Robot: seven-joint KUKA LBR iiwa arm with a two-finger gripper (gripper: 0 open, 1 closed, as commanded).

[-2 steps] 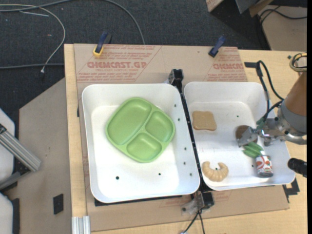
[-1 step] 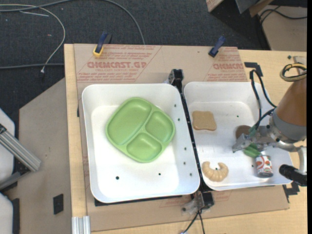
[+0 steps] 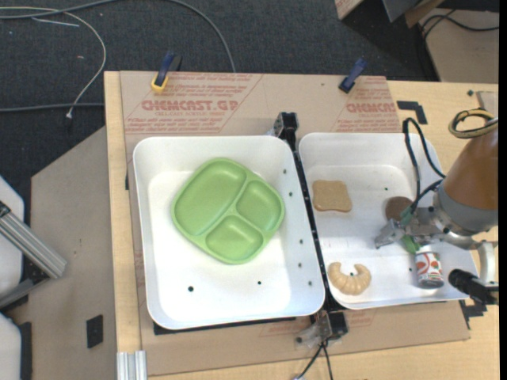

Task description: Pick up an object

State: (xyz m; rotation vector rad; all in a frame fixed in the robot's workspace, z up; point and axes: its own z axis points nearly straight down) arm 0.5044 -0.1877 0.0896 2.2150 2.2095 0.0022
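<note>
A croissant point(image 3: 349, 279) lay at six o'clock in the right bin point(image 3: 360, 150). The arm point(image 3: 475, 184) reached in from three o'clock, its gripper point(image 3: 396, 232) low over the floor; whether it was open or closed could not be told. One toast slice point(image 3: 331, 196), one can point(image 3: 428, 267), one brown lump point(image 3: 398, 207) shared that bin. One green divided plate point(image 3: 228, 210) filled the left bin point(image 3: 158, 236).

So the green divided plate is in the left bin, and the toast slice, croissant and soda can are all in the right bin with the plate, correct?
Not quite. The camera view shows the green divided plate alone in the left bin. The toast slice, croissant and soda can are in the right bin, without the plate.
</note>
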